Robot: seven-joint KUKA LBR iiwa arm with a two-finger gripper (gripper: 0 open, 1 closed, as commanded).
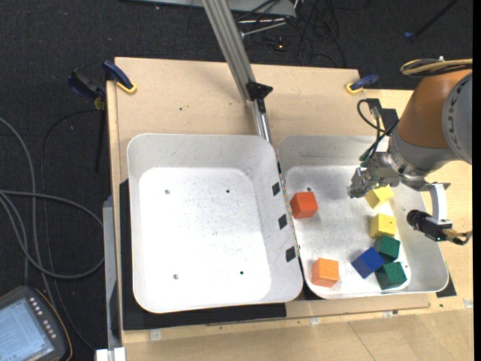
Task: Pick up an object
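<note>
Left bin [150, 164]: no blocks in it. Right bin [331, 160] has all the blocks. Going left to right in it: an orange block [304, 204] sits alone near the dividing edge, a second orange block [325, 271] lies near the front rim, a blue block [367, 262] is beside two green blocks [389, 262] at the front right, and a yellow block [382, 225] is just above those. Another yellow block [378, 195] lies farther back, tilted, directly at the gripper [362, 184].

The gripper is low over the right bin's back half, the arm [428, 126] coming in from the right. Can't tell whether it's open or closed; wrist body hides that.

Key relation: the tilted yellow block lies just right of and slightly in front of the gripper tip, touching or nearly so, partly under the wrist. Likely target. It's skewed relative to the bin walls, so jaw alignment to its faces matters. Second yellow block is close behind it; risk of nudging.
</note>
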